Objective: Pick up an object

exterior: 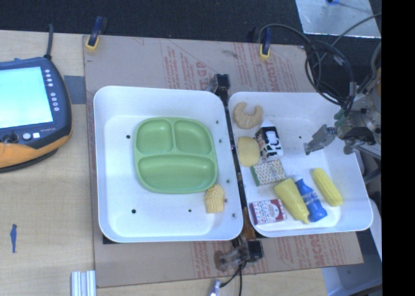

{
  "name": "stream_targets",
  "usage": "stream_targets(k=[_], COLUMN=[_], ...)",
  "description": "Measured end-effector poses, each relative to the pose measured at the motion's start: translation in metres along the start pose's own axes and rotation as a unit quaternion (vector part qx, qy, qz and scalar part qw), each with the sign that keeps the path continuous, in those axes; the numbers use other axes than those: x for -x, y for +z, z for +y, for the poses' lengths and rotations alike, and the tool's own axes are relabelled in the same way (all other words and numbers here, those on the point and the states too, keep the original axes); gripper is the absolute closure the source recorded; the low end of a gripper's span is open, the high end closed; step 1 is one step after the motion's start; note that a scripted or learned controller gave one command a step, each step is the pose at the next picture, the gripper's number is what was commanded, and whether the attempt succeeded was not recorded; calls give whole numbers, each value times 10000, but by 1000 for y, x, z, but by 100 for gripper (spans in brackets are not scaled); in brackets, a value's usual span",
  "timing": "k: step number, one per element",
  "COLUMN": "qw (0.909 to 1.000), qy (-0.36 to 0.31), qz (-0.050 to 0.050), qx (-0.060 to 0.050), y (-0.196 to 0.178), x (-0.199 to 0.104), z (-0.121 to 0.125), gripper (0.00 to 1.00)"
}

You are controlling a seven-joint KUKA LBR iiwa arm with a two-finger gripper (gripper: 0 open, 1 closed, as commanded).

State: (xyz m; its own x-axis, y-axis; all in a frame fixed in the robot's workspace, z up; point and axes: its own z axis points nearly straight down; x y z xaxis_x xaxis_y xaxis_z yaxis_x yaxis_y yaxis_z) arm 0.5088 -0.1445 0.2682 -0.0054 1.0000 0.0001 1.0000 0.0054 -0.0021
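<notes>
Objects for picking lie mostly in your right bin: a croissant at the far left corner, a pale yellow lemon-like piece below it against the left wall, and a small black-and-white carton just beside that. Below these you see a speckled cracker-like square, a red and white packet near the front wall, a yellow banana-shaped piece touching a blue bottle, and a corn cob just to their right. Your left bin holds a green divided plate with a second small corn piece by its lower right corner. The gripper sits over the right bin's far right side, with nothing between its fingers; you cannot tell from here how wide they stand. A tablet-like pendant rests on the bench to your far left.
</notes>
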Motion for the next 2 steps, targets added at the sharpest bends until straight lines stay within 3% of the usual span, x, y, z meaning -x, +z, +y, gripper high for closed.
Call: stream_targets(k=[1, 2], qw=[10000, 10000], qy=[1, 2], qz=[-6, 0], qx=[-14, -10], y=[102, 177], x=[48, 67], z=[6, -20], gripper=[0, 0])
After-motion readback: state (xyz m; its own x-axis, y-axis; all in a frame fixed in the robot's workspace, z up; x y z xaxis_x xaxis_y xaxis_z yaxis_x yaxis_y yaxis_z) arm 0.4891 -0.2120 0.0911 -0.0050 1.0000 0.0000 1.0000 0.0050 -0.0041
